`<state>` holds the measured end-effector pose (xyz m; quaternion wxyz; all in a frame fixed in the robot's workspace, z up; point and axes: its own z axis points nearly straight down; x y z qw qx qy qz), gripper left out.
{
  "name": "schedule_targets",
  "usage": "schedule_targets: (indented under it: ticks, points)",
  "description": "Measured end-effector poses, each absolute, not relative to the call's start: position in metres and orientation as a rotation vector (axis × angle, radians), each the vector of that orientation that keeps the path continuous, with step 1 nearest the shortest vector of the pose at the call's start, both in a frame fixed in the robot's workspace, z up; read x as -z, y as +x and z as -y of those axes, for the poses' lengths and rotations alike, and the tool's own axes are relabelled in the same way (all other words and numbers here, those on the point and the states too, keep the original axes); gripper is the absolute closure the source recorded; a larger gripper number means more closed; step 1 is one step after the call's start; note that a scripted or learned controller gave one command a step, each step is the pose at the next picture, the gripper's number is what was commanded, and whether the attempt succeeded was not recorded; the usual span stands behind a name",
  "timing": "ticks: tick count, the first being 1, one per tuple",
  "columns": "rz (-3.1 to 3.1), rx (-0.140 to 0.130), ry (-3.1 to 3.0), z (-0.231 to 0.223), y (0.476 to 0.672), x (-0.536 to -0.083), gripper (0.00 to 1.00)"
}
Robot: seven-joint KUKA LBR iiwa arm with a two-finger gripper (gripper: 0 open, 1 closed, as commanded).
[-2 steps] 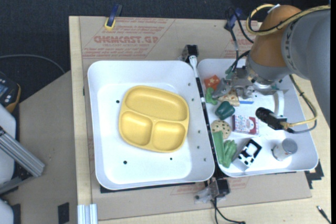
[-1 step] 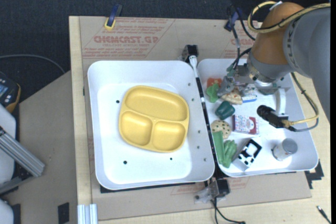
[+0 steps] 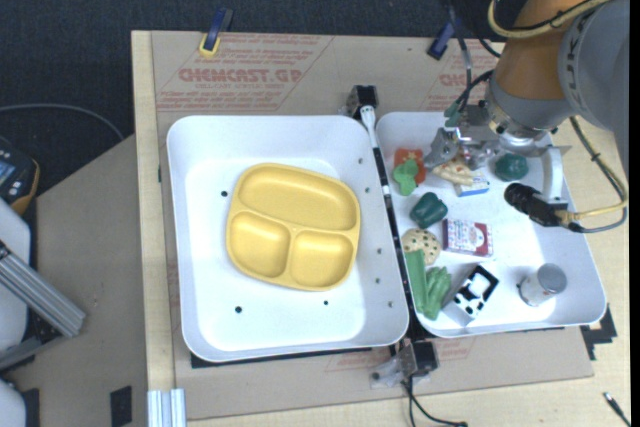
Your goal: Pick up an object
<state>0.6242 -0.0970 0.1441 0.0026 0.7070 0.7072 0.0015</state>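
My gripper (image 3: 462, 147) hangs low over the far part of the right bin (image 3: 575, 260), just above a tan flat toy (image 3: 455, 173) that lies on a blue-edged card. A teal round piece (image 3: 513, 165) lies just right of it. Left of the gripper lie a red toy (image 3: 406, 157) and a green one (image 3: 405, 179). Nearer the front are a dark green pepper (image 3: 428, 208), a red and white packet (image 3: 466, 236), a speckled cookie (image 3: 420, 243), green pods (image 3: 430, 286), a black and white cube (image 3: 475, 290) and a grey cylinder (image 3: 541, 284).
The left bin (image 3: 190, 215) holds a yellow divided plate (image 3: 293, 225). The ridge between the two bins runs close to the toys on the left. A black cable end (image 3: 527, 199) hangs from the arm over the right bin.
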Motion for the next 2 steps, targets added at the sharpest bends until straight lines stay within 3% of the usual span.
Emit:
schedule_targets:
  ticks: [2]
  points:
    - [-2.218, -0.005, 2.217, 0.105, 0.620, -0.227, 1.00]
